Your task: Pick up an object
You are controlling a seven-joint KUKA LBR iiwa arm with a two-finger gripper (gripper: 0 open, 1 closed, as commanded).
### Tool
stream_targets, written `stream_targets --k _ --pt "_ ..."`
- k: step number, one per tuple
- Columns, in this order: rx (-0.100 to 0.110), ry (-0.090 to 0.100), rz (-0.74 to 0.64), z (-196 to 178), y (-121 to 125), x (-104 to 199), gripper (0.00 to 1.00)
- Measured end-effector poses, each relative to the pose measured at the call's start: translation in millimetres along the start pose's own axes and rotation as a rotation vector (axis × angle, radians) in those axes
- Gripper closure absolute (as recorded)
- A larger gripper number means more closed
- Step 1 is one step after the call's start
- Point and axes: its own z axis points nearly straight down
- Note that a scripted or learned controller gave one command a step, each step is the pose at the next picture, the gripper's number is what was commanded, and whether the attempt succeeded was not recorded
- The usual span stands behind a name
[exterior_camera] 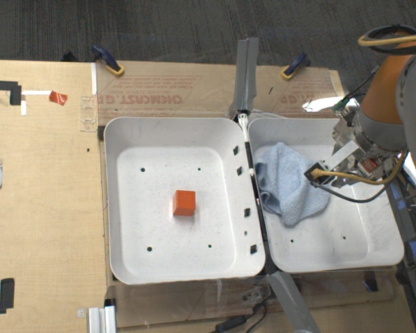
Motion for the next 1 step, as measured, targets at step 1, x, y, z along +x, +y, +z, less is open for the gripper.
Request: stream_targets --k 1 --pt "0.002 -0.001 0.038 91.3 35.6 -2.4 1.0"
